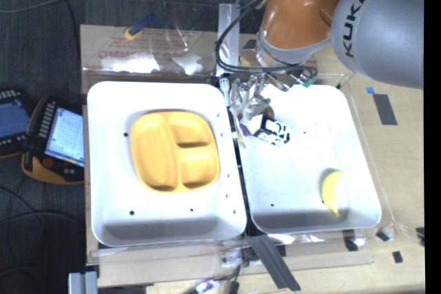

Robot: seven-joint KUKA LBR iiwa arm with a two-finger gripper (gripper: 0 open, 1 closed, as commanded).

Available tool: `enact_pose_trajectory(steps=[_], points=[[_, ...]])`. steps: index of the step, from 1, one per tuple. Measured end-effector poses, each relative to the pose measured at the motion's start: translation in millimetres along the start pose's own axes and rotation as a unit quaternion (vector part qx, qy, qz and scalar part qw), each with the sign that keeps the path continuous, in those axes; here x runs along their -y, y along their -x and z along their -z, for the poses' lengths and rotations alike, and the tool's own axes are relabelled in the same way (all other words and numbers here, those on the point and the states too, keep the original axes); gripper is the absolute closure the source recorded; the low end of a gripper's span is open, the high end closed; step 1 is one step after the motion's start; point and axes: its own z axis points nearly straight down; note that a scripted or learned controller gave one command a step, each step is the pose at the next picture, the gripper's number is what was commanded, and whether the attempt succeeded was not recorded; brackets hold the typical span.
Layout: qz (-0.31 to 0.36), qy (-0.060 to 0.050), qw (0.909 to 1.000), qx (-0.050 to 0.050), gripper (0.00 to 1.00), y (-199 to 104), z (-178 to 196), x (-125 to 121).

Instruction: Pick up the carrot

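The tan worktop (403, 148) bears two shallow white bins side by side, left bin (110, 217) and right bin (358, 210).

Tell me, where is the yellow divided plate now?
The yellow divided plate lies in the middle of the left bin, left of the gripper.

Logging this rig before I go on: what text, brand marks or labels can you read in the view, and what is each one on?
"KU": large black letters on the grey arm housing, running vertically; the rest of the word is cut off by the housing's curve.
Red print on the clear plastic sheet behind the left bin: too blurred to read.
Screen of the handheld pendant at far left: too small to read.
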Motion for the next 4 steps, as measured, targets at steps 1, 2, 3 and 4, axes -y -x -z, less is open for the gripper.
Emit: enact_pose_trajectory(steps=[1,2,3,4], points=[[0.159,0.000,0.9873,0.000,1.00,-19,0,16],[0.334,0.001,0.9426,0.001,1.00,-32,28,28],[0.512,0.002,0.8587,0.001,1.00,-45,0,38],[0.645,0.004,0.7638,-0.001,1.00,-111,-1,2]])
